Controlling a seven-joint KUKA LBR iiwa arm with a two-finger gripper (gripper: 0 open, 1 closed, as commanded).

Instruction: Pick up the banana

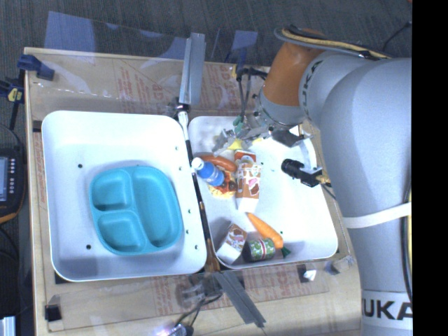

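Two white bins sat side by side. My gripper [241, 133] hung at twelve o'clock in the right bin [308, 212]; its opening I could not tell. At six o'clock of it, the banana [225, 190] lay beneath a blue-capped bottle [208, 173] and a carrot [220, 163].

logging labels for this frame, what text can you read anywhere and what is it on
"UKA": on the arm, at its base near the lower right; the start of the word is cut off.
Carton, small carton and can in the right bin: print too small and blurred to read.
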